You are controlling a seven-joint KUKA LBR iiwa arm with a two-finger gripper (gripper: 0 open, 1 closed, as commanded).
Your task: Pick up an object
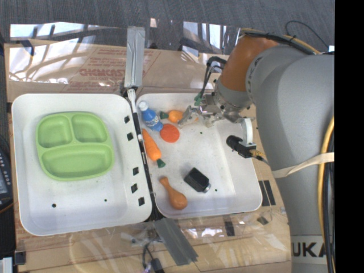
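Plainly, two shallow white bins sit side by side on the bench, their inner rims touching along a line of black clips. The left bin (34, 203) holds a green divided plate (75, 145), lying flat toward its far left part, with two small compartments at the far side and one long one nearer the camera. The right bin (242, 192) carries a scatter of small toys. Near its far left corner lies a small blue and white bottle (149, 116), tipped on its side. Just beside it toward the right is a small orange piece (174, 116), and just in front of that a round red-orange ball (169, 133). Along the left rim an orange carrot (152, 147) lies slantwise, its dark green tip pointing toward the bin's middle. Close to the near rim rests a brown drumstick-shaped toy (174, 195), and to its right, apart from it, a black block (197, 180). The arm reaches over the bin's far right corner, and the gripper (190, 114) hangs low over the far edge of the bin, right next to the small orange piece; whether its fingers are spread or closed, I cannot tell, and no object can be seen between them.
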